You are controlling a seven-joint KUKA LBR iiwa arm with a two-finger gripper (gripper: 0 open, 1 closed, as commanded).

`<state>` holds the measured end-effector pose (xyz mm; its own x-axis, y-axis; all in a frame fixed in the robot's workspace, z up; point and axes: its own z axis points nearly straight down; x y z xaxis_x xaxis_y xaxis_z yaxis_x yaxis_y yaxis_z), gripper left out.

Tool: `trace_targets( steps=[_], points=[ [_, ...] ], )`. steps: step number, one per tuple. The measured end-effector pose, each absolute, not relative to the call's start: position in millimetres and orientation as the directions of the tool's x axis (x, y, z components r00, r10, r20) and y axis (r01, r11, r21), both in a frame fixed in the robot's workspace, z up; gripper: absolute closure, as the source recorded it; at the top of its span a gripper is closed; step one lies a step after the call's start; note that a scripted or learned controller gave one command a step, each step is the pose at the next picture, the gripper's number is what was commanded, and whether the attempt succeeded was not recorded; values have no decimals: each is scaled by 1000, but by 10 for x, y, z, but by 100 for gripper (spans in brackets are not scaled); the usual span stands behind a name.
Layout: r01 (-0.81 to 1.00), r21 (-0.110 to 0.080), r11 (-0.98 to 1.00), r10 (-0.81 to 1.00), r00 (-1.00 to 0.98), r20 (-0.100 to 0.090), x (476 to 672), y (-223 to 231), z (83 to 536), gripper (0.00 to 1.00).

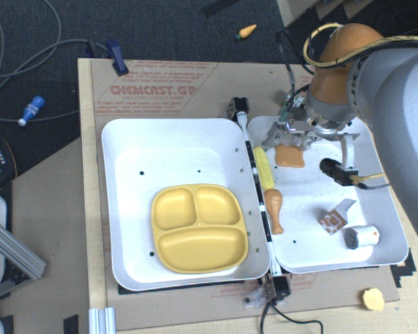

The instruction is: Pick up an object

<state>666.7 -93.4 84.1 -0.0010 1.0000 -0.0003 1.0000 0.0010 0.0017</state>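
The claw [290, 139] hangs directly above the tan bread-like piece [290, 158] in the right bin [386, 245]; whether it is spread, I cannot tell.

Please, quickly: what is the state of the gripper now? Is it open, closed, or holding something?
Gripper: cannot be told; it is low in the right bin, directly over an orange-brown object.

Arm [397, 82] runs off my right edge and covers the right bin's [299, 259] far corner. Can't tell the jaws' state. Brown piece [290, 156] partly under the wrist. Table [153, 82] cut off at bottom.
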Motion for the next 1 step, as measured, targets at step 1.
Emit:
trace_targets(
  steps=[1],
  points=[
    [1000, 6, 2, 1000, -2, -1, 6677, -932, 959, 100]
  ],
)
